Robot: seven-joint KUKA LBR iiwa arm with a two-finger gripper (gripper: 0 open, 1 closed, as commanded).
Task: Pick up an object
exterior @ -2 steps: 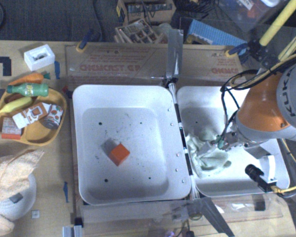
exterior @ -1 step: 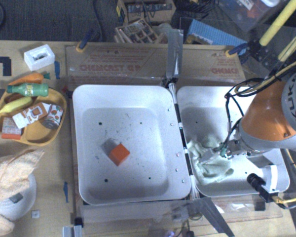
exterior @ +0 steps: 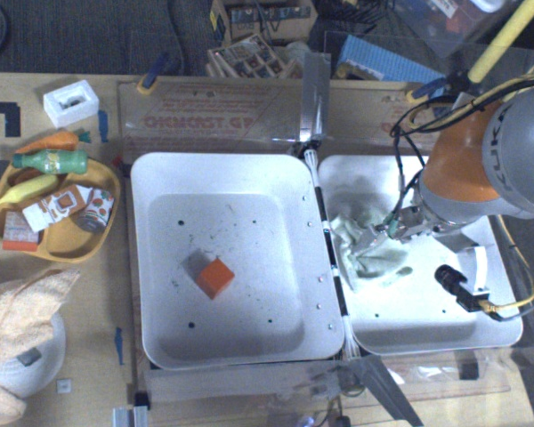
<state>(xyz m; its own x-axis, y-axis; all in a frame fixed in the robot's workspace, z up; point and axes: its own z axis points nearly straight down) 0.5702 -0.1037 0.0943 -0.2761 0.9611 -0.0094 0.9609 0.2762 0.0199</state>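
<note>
An orange cube point(exterior: 216, 277) with a grey side lies in the left bin point(exterior: 160, 194), a little left of its middle. In the right bin point(exterior: 427, 314) a crumpled pale green and white cloth point(exterior: 363, 247) lies against the left wall. My gripper point(exterior: 393, 229) reaches down from the right and sits at the cloth's right edge, touching or just above it. The orange-banded wrist hides the gripper's upper part.
On the bench to the left stands a yellow bowl point(exterior: 80, 245) holding a green bottle, a banana and small packets. A beige cloth point(exterior: 18, 314) lies below it. A white box point(exterior: 71, 103) sits at the back left.
</note>
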